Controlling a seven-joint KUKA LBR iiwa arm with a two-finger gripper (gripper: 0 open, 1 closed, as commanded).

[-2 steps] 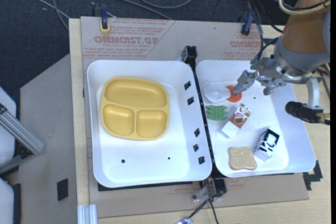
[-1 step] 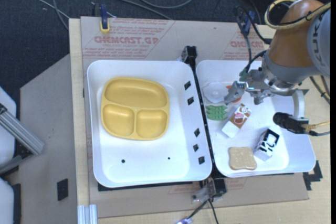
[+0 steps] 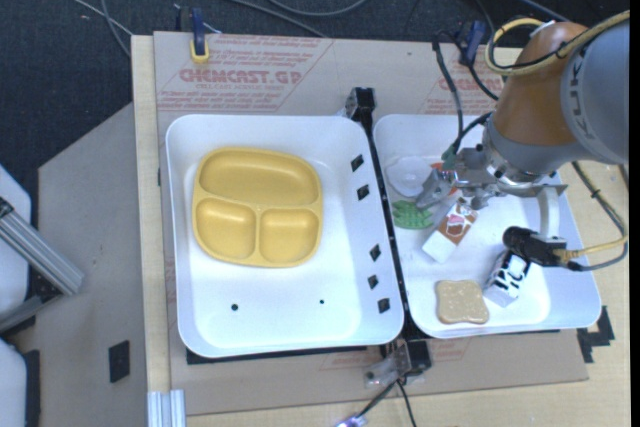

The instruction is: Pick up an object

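Note:
In the right bin lie a slice of toast near the front, a small white carton with a red-brown label, a green leafy piece, a clear cup and a black-and-white object. My gripper hangs low over the bin's middle, just above the carton and beside the green piece. Its metal fingers point toward the left and look spread, with nothing seen between them.
A yellow three-compartment plate rests in the left bin. Black clips line the divider between the bins. Cables trail across the right bin's far and right sides. The arm's grey body covers the bin's back right.

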